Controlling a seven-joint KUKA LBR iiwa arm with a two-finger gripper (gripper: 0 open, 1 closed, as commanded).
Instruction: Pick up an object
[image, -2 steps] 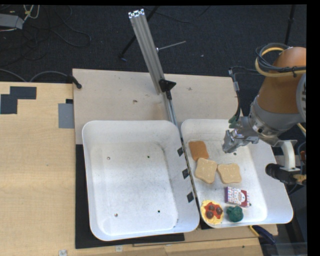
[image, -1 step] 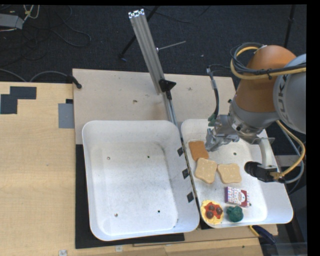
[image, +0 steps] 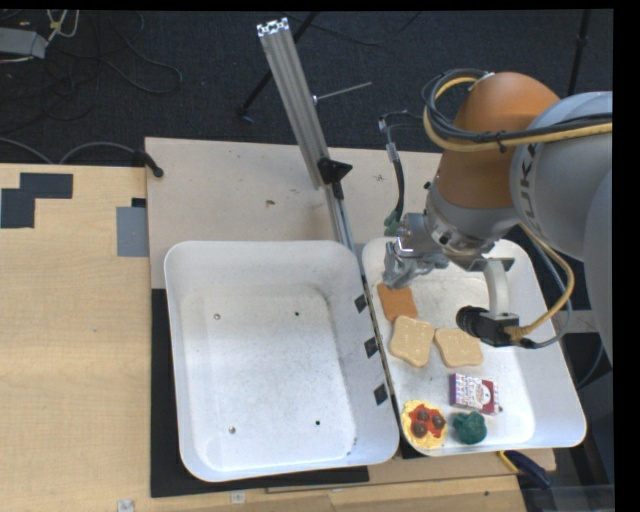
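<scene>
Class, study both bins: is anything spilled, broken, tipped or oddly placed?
Nothing stands out. The toy foods, including two bread slices and a green piece, lie loose in the right bin, none spilled or visibly damaged.

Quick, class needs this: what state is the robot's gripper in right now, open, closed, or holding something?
Gripper: cannot be told; it hangs low in the right bin, just above the orange slice.

Arm (image: 570, 150): grey, smooth rounded casing with a broad orange band (image: 495, 130) of domed shape above the wrist. Yellow and black cables (image: 450, 95) loop over the band; another yellow cable runs down the casing's lower side. Metallic silver pincer (image: 400, 262) assembly mounted below the wrist.
</scene>
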